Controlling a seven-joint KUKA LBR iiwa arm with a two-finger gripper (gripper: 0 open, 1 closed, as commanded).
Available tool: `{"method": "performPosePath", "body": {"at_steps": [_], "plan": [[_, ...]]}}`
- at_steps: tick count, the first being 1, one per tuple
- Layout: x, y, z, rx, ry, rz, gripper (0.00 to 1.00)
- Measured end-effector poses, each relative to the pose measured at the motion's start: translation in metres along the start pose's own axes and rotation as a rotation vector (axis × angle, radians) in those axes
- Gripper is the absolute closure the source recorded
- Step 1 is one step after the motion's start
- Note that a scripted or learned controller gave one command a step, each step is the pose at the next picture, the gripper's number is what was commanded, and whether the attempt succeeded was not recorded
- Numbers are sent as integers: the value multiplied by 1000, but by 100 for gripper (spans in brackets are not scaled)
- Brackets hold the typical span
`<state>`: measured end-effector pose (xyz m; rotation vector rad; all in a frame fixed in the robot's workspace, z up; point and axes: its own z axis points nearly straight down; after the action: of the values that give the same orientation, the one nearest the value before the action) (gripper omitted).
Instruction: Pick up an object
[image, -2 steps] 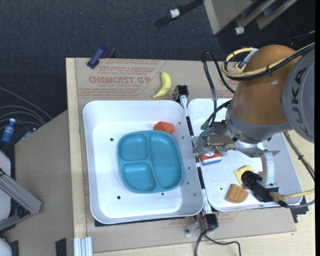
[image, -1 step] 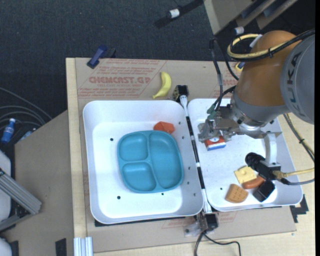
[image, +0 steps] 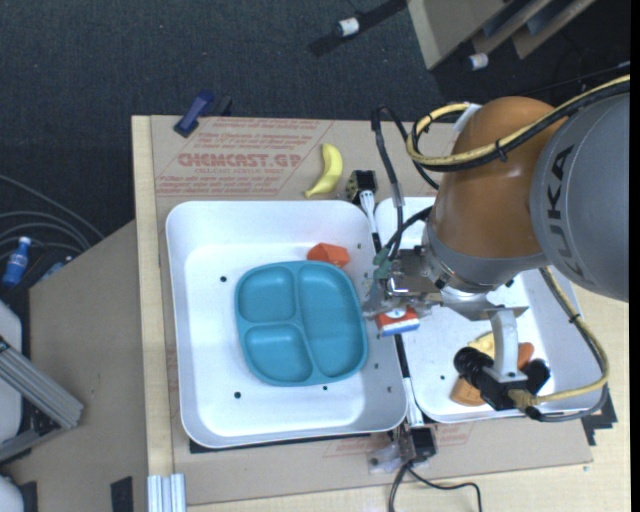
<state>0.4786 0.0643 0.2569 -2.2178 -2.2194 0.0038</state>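
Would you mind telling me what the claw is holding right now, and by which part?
It cannot be told: the claw sits over the bins' shared edge beside a small red, white and blue object.

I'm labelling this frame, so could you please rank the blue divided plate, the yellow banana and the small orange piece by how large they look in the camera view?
1. Blue divided plate, by far the largest.
2. Yellow banana.
3. Small orange piece, close to the banana in size and partly hidden behind the plate, so their order is unsure.

Red lettering reading "CHEMCAST GP" runs across the brown board (image: 250, 150) in the upper middle of the frame. Smaller red lines there are too blurred to read. Part of "KUKA" shows on the grey arm (image: 590, 200) at right.
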Motion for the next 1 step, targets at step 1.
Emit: {"method": "performPosePath", "body": {"at_steps": [1], "plan": [[-77,0,8,-1,-1,1,100]]}}
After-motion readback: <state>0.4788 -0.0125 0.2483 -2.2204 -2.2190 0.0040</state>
